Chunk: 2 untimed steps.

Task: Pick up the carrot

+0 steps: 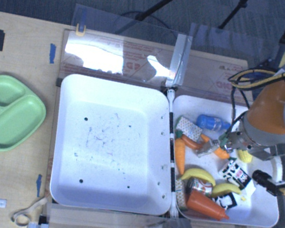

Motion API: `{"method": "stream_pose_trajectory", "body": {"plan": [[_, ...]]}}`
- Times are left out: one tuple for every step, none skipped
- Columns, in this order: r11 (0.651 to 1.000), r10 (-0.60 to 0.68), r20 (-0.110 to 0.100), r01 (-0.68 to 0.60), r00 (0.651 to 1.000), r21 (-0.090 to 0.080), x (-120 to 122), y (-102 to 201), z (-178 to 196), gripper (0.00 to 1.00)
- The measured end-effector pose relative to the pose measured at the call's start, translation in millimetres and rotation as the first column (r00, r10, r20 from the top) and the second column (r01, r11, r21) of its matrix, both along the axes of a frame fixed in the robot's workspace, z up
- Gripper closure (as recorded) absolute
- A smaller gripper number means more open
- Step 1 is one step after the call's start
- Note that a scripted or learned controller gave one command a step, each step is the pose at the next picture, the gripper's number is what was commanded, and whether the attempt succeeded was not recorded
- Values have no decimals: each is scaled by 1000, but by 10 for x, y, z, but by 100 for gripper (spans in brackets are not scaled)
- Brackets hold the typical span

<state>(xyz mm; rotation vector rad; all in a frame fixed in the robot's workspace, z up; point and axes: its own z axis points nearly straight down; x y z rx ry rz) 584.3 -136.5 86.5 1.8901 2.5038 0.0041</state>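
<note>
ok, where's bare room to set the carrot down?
Left white bin: its whole floor is bare. The bench strip between that bin and the green divided plate is free too. Right white bin is crowded around the orange carrot.

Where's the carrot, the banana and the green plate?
carrot [180,154], camera view, middle of its orange body by the bin's left wall
banana [199,175], camera view, top of its yellow curve
green plate [4,112], camera view, ridge between compartments

Bright overhead light, glare on clear panel [121,56], soft focus throughout
</note>
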Motion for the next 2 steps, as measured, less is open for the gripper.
{"method": "stream_pose_trajectory", "body": {"plan": [[1000, -3, 6, 3, 1000, 0, 16, -12, 116, 100], [1000, 20, -3, -20, 1000, 0, 125, 423, 1358, 100]]}}
